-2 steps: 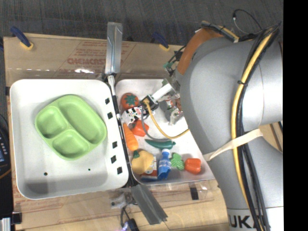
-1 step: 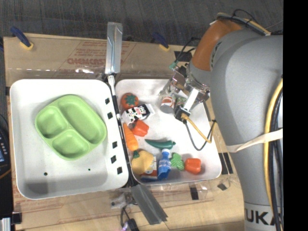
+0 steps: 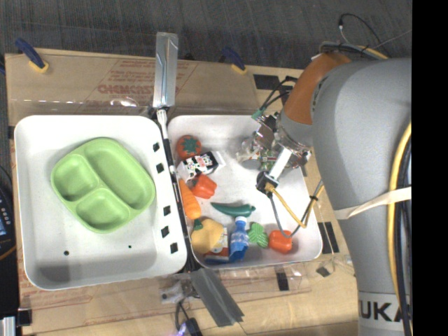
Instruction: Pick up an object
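2 white bins sit side by side on the bench: the left bin (image 3: 42,257) carries a green divided plate (image 3: 103,183), and the right bin (image 3: 231,126) carries the toys. The grey arm (image 3: 357,138) reaches in from the right, its gripper (image 3: 266,161) low over the right bin's upper right part; finger spread cannot be told, and nothing is seen between them. Toys lie apart from it: a tomato (image 3: 188,146), a black-and-white toy (image 3: 200,163), a carrot (image 3: 190,199), a green pepper (image 3: 234,208), a blue bottle (image 3: 239,238).
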Robot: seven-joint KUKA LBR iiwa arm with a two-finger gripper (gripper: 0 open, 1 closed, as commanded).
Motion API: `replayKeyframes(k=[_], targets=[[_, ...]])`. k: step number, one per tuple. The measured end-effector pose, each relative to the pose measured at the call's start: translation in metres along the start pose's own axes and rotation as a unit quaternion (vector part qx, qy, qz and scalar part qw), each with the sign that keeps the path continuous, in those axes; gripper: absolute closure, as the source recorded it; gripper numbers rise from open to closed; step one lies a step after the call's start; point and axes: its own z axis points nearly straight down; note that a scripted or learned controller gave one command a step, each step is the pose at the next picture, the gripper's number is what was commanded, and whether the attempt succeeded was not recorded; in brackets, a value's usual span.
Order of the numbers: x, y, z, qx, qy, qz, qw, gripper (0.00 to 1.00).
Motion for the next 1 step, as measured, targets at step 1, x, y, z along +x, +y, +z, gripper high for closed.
replayKeyframes(k=[1], targets=[[0.0067,-0.0024,-0.0115,0.003,0.004,-0.006,1.0000,1.00]])
